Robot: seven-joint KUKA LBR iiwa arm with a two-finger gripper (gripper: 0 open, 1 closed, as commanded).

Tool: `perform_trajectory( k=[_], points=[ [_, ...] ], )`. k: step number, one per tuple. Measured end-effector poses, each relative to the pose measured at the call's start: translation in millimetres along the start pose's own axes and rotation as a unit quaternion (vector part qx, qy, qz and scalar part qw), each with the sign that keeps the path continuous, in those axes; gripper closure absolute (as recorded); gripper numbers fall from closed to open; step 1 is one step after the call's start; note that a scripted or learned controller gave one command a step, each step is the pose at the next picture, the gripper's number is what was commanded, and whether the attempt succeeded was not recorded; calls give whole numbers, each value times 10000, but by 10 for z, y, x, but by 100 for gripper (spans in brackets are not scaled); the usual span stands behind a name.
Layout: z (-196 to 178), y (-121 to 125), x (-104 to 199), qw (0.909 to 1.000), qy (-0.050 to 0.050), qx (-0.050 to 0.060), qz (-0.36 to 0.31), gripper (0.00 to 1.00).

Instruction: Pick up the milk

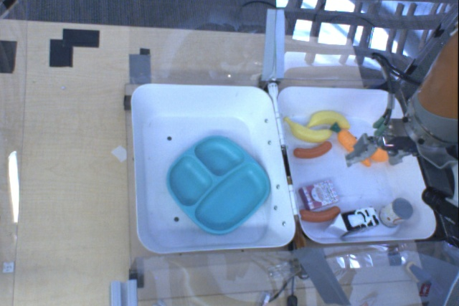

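Note:
The milk (360, 219) is a small black-and-white carton lying on its side near the front edge of the right bin (373, 98). My gripper (367, 148) hangs over the middle right of that bin, above an orange carrot (347, 139). It is well behind the milk and not touching it. The carton lies apart from the gripper, between a sausage (320, 214) and a small grey cup (396, 212).
The right bin also holds two yellow bananas (318, 125), a second sausage (313, 150) and a red-and-white packet (318, 193). A blue divided plate (219, 184) sits in the left bin (154, 154). A metal frame (358, 25) stands behind the right bin.

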State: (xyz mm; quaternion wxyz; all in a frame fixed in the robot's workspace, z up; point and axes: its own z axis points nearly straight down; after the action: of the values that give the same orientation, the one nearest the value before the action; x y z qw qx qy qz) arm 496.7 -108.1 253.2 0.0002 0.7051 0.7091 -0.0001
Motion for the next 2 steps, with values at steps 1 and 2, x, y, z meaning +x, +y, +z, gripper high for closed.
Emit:
perform_trajectory(
  k=[1, 2],
  points=[
    [708, -80, 1300, 9942, 3, 1, -1077, 0],
    [706, 527, 1432, 9925, 4, -1, -1224, 0]
  ],
)
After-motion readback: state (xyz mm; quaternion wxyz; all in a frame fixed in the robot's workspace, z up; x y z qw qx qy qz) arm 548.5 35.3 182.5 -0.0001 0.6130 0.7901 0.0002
